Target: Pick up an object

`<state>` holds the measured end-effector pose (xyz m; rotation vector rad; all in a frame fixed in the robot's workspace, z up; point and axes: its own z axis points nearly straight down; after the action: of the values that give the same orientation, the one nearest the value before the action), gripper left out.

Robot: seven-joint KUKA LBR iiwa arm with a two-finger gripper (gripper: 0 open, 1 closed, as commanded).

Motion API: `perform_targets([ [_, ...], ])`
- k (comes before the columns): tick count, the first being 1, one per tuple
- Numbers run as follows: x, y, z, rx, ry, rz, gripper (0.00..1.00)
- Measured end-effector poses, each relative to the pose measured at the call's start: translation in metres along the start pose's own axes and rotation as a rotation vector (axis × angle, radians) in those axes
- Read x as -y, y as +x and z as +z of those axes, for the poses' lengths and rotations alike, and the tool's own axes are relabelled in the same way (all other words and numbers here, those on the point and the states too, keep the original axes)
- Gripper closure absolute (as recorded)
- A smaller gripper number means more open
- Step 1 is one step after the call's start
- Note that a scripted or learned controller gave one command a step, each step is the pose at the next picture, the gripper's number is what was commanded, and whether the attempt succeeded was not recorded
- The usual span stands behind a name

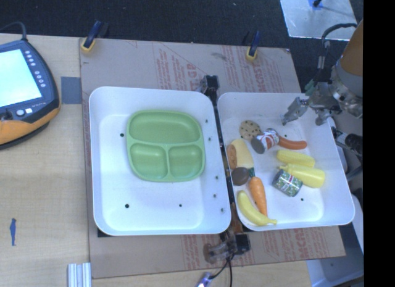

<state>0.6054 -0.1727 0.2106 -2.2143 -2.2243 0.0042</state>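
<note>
Hovering above right bin (pixel 345 215), arm (pixel 345 88) cut off at edge — toy food (pixel 290 162) cluttered.

We see a divided plate (pixel 165 145) in the left bin (pixel 105 212). In the right bin (pixel 336 208), a cookie (pixel 249 129) lies toward the upper left, a carrot (pixel 257 195) just above a banana (pixel 253 212) at lower left.

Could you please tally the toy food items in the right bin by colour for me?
Yellow: 3, the banana and two blocks
Orange: 2, the carrot and sausage
Brown or tan: 2, the cookie and bread roll
Green: 1, the can
Total: 8
</note>
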Motion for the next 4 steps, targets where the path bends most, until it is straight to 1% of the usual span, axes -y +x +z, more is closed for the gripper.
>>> perform_targets([
  [1, 0.038, 0.037, 0.105, 0.004, -0.012, 0.000, 0.00],
  [2, -0.041, 0.063, 0.106, -0.001, -0.001, 0.002, 0.00],
  [3, -0.032, 0.080, 0.119, 0.000, 0.001, -0.001, 0.00],
  [4, -0.033, 0.079, 0.107, 0.000, 0.001, -0.002, 1.00],
])
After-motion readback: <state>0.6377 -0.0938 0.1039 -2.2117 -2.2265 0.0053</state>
